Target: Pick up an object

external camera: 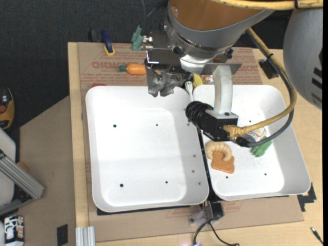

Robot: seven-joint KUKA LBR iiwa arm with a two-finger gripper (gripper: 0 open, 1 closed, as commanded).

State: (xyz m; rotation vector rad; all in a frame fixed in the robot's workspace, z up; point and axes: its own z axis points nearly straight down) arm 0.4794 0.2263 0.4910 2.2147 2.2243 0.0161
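Two white bins (138,152), right one holding one orange piece (223,162), one green (262,148); fingers' (163,88) state unclear

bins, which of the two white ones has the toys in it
The right bin. It holds a tan croissant toy, an orange piece touching it, and a green toy. The left bin shows just bare white floor with small dark dots.

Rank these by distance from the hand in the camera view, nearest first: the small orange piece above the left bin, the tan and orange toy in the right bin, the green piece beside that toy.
From the hand:
1. Small orange piece, on the board above the left bin.
2. Tan and orange toy, in the right bin near the divide.
3. Green piece, farther right in that bin.
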